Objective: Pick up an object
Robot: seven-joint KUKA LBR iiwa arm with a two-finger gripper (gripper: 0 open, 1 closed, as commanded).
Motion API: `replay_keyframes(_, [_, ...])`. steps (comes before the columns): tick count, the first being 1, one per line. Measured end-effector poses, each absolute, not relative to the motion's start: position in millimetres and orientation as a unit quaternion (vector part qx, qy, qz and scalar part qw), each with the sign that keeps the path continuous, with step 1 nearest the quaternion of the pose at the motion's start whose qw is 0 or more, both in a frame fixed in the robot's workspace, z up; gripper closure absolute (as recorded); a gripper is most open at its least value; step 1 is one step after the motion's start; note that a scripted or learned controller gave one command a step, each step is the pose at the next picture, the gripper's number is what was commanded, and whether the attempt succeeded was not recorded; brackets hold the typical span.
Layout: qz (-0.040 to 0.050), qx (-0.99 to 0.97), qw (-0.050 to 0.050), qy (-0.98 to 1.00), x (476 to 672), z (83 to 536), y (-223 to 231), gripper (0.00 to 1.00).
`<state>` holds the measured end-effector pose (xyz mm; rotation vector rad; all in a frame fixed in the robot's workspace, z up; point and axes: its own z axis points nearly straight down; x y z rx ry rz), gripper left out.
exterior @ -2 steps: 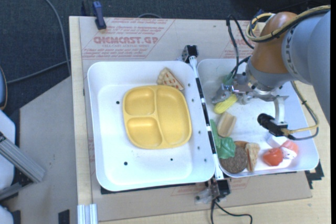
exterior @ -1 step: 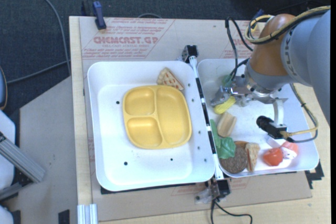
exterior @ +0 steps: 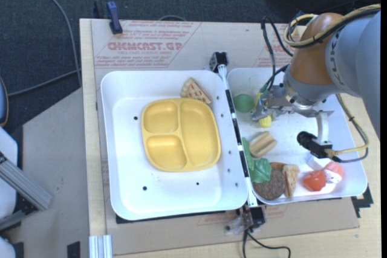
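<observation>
My gripper (exterior: 266,107) reaches down into the right bin (exterior: 357,181), in its upper left part. A small yellow piece (exterior: 265,121) lies right below the gripper tip, and a green ball (exterior: 243,102) sits just to its left. Whether the yellow piece is touched I cannot tell. Lower in the same bin lie a tan bun (exterior: 262,143), a green leafy piece (exterior: 260,169), a brown patty (exterior: 271,185), a toast slice (exterior: 291,178) and a red tomato piece (exterior: 314,180).
The left bin (exterior: 121,190) bears a yellow divided plate (exterior: 180,133) with a waffle wedge (exterior: 195,91) at its top edge. A black clamp (exterior: 219,60) sits where the bins meet. The grey arm with its orange band (exterior: 314,51) covers the right bin's upper right.
</observation>
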<state>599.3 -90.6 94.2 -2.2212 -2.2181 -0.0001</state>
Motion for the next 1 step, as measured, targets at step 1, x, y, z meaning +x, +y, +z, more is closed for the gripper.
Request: replay_keyframes(1, [-0.0010,-0.707,0.000,-0.708,618.4,185.5,-34.5,1.00])
